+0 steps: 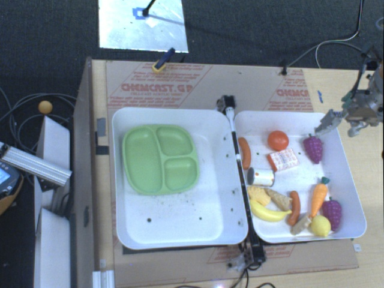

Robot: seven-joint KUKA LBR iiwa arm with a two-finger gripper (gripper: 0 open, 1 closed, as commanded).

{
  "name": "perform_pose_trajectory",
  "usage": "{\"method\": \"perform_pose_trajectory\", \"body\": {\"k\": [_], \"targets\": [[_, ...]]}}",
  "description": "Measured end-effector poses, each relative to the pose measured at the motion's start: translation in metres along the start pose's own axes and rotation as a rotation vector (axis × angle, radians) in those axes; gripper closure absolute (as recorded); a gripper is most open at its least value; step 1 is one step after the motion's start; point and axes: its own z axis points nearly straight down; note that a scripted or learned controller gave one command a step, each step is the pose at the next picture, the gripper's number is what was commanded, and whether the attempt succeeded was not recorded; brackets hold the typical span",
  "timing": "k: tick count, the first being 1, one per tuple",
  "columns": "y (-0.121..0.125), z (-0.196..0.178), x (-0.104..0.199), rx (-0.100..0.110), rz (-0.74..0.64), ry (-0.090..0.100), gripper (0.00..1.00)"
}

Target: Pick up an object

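Note:
My gripper [336, 129] hangs open over the far right corner of the right bin [348, 179], with nothing between its fingers. One finger [327, 122] points down-left, just above a purple grape bunch [312, 149]. Left of the grapes sit an orange-red tomato [278, 140] and a red and white box [282, 159]. Further down lie a small can [261, 176], a banana [267, 211], a carrot [318, 198], a second grape bunch [332, 212] and a lemon [321, 225]. A sausage [245, 152] lies along the bin's left wall.
The left bin [180, 221] holds a green divided plate [160, 159]. A second sausage [294, 205] and some yellow and brown food pieces [269, 195] crowd the right bin's front. A black clamp strip [237, 161] runs between the bins.

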Motion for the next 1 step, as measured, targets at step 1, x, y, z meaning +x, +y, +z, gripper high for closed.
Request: {"method": "perform_pose_trajectory", "body": {"k": [1], "targets": [[0.0559,0.1007,0.0524,0.004,-0.001,0.002,0.0]]}}
